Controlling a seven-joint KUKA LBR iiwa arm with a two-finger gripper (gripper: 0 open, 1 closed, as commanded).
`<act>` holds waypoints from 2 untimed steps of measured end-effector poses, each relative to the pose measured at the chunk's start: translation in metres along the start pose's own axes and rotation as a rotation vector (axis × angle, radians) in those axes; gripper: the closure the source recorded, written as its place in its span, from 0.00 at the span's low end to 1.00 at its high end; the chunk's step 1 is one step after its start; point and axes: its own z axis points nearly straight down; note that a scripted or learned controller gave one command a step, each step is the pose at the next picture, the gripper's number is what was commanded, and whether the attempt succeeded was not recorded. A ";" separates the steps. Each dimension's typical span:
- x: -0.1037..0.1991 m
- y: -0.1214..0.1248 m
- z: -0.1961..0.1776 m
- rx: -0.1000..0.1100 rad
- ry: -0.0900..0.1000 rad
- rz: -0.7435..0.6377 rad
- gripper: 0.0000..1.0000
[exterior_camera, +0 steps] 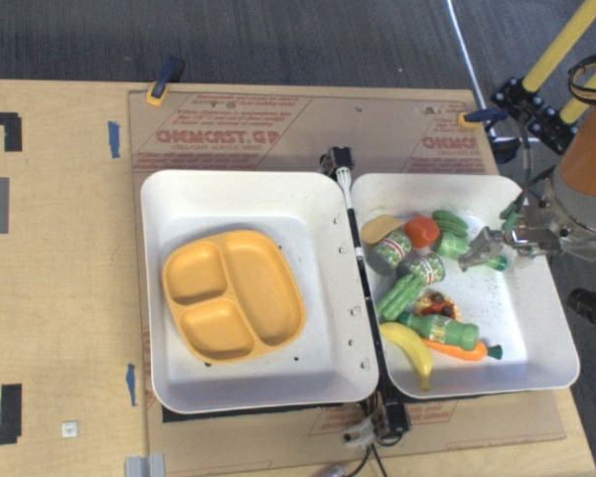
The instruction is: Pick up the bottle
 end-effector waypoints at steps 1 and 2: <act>-0.064 0.045 0.104 0.004 0.012 0.138 0.00; 0.027 0.047 0.125 -0.009 -0.004 0.123 0.00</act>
